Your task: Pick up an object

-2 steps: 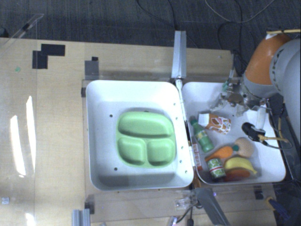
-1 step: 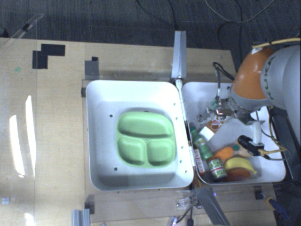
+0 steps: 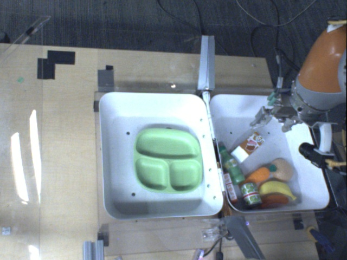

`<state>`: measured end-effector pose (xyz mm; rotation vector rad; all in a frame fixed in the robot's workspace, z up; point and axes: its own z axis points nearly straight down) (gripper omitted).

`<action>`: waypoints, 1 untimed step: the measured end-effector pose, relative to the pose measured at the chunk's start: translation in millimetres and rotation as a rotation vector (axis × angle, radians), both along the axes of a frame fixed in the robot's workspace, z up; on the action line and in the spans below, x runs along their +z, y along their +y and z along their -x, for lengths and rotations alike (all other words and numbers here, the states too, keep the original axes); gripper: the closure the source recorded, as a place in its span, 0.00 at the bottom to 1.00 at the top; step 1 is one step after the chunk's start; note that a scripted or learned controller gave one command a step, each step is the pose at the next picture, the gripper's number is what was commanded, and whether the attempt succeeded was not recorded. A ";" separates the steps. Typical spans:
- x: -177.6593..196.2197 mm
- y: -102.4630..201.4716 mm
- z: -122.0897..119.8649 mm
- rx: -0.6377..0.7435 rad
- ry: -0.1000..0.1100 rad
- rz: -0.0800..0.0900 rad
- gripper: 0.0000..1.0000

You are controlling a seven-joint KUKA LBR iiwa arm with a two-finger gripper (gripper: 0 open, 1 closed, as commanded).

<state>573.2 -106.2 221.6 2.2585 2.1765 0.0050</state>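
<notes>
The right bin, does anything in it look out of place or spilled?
Nothing spilled. In the right bin the items are piled in the near corner: banana, orange piece and green bottle lie jumbled together. The green tray sits flat in the left bin.

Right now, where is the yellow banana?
The yellow banana lies in the right white bin, near its front edge, between the orange carrot-like piece and a red item.

A divided tray (image 3: 168, 160) lies in the left bin (image 3: 111, 145). The right bin (image 3: 227, 112) holds a banana (image 3: 277, 189), bottles and cans heaped at its near left corner.
</notes>
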 end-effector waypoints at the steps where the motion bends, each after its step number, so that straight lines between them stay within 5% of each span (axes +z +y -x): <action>1: -110.1 8.1 32.6 0.134 0.002 0.001 0.00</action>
